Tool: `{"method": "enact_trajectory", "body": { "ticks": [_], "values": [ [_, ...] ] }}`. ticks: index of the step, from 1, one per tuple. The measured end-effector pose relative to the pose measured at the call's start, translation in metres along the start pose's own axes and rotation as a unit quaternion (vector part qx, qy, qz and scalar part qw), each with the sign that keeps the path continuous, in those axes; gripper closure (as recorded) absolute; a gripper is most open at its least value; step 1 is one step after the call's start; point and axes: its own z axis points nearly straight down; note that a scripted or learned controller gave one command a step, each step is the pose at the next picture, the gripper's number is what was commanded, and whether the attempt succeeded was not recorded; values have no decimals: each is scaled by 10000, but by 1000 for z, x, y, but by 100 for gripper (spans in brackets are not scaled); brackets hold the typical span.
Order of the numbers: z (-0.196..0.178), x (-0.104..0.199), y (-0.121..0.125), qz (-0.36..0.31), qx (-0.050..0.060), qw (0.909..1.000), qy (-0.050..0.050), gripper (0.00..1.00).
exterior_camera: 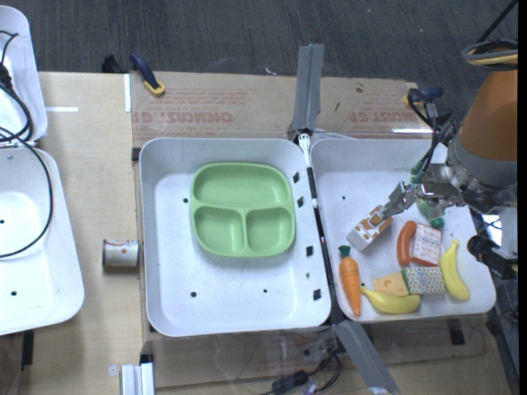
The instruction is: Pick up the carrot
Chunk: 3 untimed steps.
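The carrot (350,280), orange with a green top, lies near the front left corner of the right bin (329,179), lengthwise along its left wall. My gripper (403,197) hangs over the middle of that bin, reaching in from the right. It is behind and to the right of the carrot, just above a small white and orange carton (369,230). Nothing of the carrot is between it.
Beside the carrot lie a banana (394,302), a cheese wedge (392,285), a red sausage (405,242), a red-white box (426,245), a green patterned box (424,280) and a second banana (454,271). The left bin (165,286) holds a green divided plate (243,209).
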Motion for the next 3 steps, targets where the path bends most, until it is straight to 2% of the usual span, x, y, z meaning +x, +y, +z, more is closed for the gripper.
{"method": "enact_trajectory", "body": {
  "ticks": [1,2,3],
  "values": [
    [127,11,-13,-1153,-8,9933,1,0],
    [45,3,-45,-1545,-19,9880,-4,0],
    [137,4,-45,-3809,-15,9246,-2,0]
  ]
}}
